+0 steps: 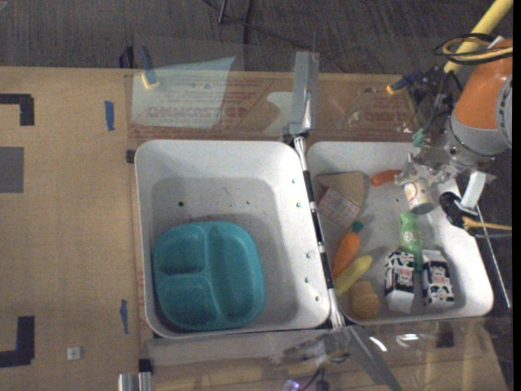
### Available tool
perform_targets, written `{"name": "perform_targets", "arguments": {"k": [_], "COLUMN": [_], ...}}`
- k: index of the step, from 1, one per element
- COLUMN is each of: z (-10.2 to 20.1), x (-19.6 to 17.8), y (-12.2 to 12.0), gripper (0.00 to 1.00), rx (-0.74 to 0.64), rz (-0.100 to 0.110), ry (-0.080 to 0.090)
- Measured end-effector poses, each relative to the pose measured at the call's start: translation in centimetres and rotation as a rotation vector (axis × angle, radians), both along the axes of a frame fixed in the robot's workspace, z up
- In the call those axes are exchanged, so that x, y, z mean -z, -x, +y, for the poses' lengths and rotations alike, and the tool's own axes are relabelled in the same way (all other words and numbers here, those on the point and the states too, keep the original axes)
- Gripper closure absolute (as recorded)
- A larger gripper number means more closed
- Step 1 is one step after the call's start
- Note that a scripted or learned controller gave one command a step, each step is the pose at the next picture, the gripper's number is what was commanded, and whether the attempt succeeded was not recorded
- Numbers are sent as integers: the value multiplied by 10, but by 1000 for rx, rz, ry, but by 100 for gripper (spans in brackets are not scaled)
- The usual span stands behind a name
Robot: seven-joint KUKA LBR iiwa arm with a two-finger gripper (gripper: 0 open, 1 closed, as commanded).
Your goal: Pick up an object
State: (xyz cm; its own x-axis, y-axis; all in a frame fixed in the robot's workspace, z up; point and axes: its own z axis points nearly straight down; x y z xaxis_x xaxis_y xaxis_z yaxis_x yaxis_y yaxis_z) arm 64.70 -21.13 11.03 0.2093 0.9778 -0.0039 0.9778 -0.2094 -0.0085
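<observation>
Your nearest target is the green bottle (409, 233) in the right bin (480, 287), lying just below the gripper (419, 187). Just below the bottle stand two milk cartons (417, 281); left of it lie a carrot (348, 249), a yellow piece (353, 274) and a potato (365, 300). You cannot tell how the gripper is set; nothing is visibly held. Descend straight over the bottle, across its narrow width, clear of the cartons. A teal tray (207, 275) fills the left bin (163, 163).
</observation>
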Motion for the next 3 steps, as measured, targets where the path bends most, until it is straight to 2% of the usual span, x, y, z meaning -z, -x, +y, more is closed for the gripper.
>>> {"name": "perform_targets", "arguments": {"k": [1,2,3], "z": [1,29,29], "x": [-7,21,14], "y": [0,44,45], "gripper": [100,100,100], "rx": [-5,125,125], "rz": [4,-17,-12], "ry": [2,3,1]}}
